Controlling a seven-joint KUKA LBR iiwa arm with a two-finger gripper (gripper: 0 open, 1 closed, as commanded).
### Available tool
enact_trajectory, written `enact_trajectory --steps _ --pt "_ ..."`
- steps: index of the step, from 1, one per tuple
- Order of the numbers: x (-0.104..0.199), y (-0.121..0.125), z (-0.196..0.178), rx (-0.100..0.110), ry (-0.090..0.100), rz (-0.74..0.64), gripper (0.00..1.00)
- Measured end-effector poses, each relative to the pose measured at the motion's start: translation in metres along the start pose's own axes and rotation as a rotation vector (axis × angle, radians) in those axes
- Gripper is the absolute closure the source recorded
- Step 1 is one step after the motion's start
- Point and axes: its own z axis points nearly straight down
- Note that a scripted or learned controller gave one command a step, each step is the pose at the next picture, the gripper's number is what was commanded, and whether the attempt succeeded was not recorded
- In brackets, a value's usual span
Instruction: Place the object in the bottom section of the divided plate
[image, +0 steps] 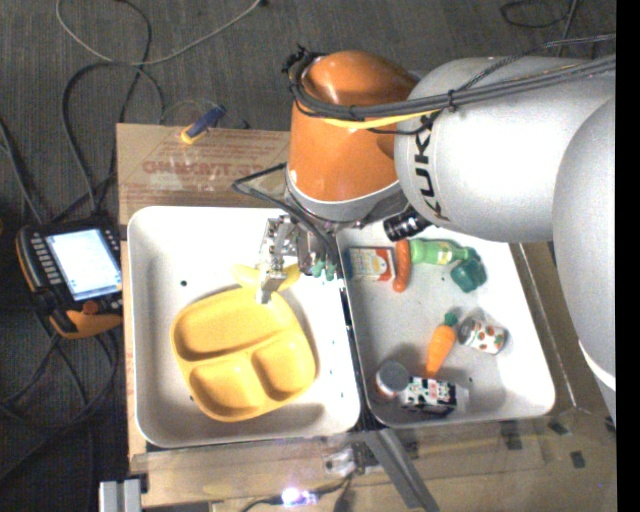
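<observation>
Pendant (75, 268): a handheld control unit with a lit screen, lying on the floor well left of the left bin.
Cardboard (195, 170): a brown sheet under the far edge of the left bin, with a small blue and yellow item (201, 122) near its far rim.
Left bin (160, 400): white and shallow, the yellow plate resting inside it.
Divided plate (243, 358): yellow, three compartments, one large section toward the far side and two smaller ones toward the near side; it sits tilted in the middle of the left bin.
Object (284, 277): a small yellow piece, just beyond the far right rim of the divided plate, right at the fingertips.
Gripper (272, 280): pointing down over the far right rim of the divided plate; the fingers look closed about the yellow piece, which shows between and beside their tips.
Arm (350, 130): orange band above the wrist, grey body to the right of the divided plate.
Right bin (535, 330): white, just right of the left bin, touching it.
Right bin contents: a carton (368, 263), a green bottle (440, 252), a carrot (440, 346), a small printed can (486, 336), a round tin (392, 379) and a dark packet (432, 395).
</observation>
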Motion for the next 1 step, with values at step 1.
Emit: enact_trajectory --steps 1 --pt "0.0155 -0.0401 -0.0185 0.000 0.000 -0.223 1.00"
